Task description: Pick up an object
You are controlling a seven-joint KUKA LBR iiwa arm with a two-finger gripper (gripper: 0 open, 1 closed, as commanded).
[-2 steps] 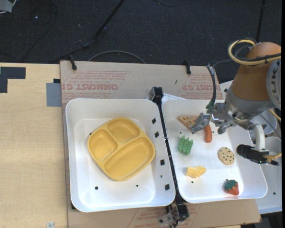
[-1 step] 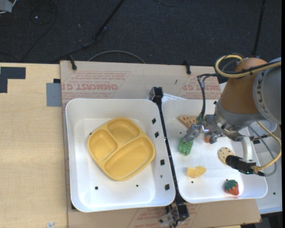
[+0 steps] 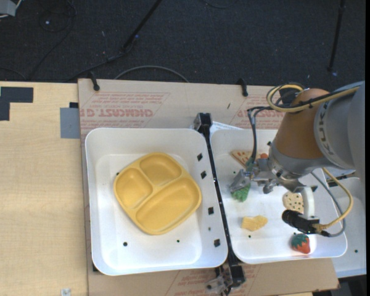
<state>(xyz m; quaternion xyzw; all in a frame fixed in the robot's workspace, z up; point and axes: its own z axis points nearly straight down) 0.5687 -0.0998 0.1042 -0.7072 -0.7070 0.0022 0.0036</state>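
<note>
My gripper (image 3: 251, 181) hangs low over the left part of the right bin (image 3: 268, 251), on the grey arm with its orange band (image 3: 299, 134). A small green piece (image 3: 240, 195) lies right beneath the gripper's left side, touching or nearly touching it. A yellow chunk (image 3: 254, 223) rests on the bin floor a little nearer the front. A red strawberry with a green top (image 3: 302, 243) sits at the front right. A pale speckled cookie (image 3: 292, 201) lies partly under the wrist, and a tan wedge (image 3: 239, 156) shows behind the gripper.
The left bin (image 3: 105, 165) holds a yellow divided plate (image 3: 157, 192). A black divider rail (image 3: 213, 190) runs between the two bins. Cardboard (image 3: 142, 106) lies under and behind them, with a wooden bench top (image 3: 31, 196) on the left.
</note>
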